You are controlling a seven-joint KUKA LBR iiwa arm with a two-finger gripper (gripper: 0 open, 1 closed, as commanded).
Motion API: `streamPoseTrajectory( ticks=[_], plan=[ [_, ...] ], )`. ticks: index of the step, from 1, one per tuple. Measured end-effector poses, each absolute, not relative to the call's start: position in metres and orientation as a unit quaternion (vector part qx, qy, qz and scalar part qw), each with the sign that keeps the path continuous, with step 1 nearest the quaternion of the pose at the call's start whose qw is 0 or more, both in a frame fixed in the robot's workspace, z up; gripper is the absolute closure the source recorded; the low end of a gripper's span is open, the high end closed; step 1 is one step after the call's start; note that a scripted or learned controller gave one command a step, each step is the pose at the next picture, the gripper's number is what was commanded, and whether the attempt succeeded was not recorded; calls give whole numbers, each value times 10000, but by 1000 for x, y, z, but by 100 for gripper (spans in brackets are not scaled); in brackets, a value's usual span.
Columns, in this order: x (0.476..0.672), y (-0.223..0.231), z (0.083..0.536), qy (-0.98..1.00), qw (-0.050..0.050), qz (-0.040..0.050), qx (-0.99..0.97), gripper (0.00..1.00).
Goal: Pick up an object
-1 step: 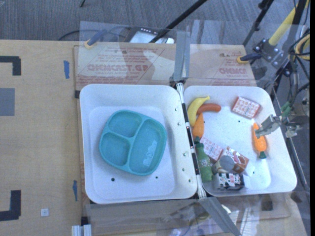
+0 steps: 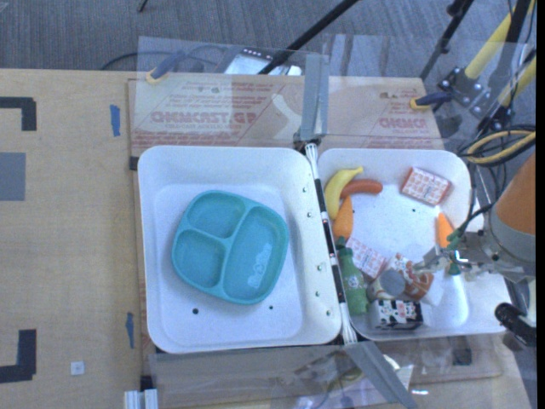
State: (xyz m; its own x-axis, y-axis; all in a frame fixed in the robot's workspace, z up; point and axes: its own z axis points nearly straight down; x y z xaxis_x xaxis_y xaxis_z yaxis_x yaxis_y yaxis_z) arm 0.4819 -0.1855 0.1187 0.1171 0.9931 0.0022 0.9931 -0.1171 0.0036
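Lying in the left bin point(image 2: 162, 313), a smooth teal three-part plate point(image 2: 230, 245). Right of it, the gripper point(image 2: 449, 258) hovers. Fingers' state: cannot tell.

Teal divided plate point(image 2: 230, 245) in left bin point(image 2: 162, 173).

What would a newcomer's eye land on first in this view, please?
Probably the teal divided plate, alone in the left bin. Next, the clutter in the right bin: a banana at its far left corner and a red patterned packet near its far right, with the end effector low over its right side.
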Motion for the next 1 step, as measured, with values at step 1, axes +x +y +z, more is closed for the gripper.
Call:
streamPoseTrajectory(
  ticks=[1],
  plan=[
    [484,-186,128,6639,15,33,7478,100]
  ],
)
